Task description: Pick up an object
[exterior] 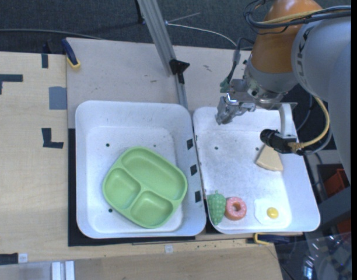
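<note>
Two shallow white plastic bins [91,156], smooth and faintly speckled, sit on a matt pale wooden bench [27,156]. Light-green three-compartment plastic tray [144,186], smooth with soft sheen. Glossy orange band [280,25] above the grey matt arm casing [327,57]. Slanting brushed-metal rail [158,31].

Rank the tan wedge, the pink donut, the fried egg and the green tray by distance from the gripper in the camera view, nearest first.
From the gripper, at the right bin's far edge:
1. tan wedge, right side of that bin
2. pink donut, near edge
3. fried egg, near right corner
4. green tray, left bin; too close to the egg to call
</note>
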{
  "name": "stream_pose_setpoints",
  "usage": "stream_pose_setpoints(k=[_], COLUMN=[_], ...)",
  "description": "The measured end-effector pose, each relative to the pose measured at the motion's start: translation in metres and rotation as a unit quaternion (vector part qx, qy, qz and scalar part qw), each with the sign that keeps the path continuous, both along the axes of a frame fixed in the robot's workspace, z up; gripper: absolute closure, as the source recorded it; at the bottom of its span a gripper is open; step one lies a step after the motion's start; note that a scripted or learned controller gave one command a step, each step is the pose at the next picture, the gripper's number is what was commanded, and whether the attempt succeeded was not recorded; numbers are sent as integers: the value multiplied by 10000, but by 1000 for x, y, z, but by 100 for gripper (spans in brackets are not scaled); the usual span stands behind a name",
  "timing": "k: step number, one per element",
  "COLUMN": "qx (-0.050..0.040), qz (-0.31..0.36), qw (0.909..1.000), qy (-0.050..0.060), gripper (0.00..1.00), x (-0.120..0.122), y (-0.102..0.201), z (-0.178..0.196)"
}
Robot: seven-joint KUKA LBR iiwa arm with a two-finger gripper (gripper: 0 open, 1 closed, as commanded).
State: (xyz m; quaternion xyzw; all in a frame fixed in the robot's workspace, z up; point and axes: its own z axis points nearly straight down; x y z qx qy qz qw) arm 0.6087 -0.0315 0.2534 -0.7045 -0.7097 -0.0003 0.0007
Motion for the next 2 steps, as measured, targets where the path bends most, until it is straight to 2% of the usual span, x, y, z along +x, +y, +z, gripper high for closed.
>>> stream_pose_setpoints(k=[2], qx=[-6], qz=[-6], qw=[10000], qy=[1], gripper=[100], x=[37], y=[100], z=[-7])
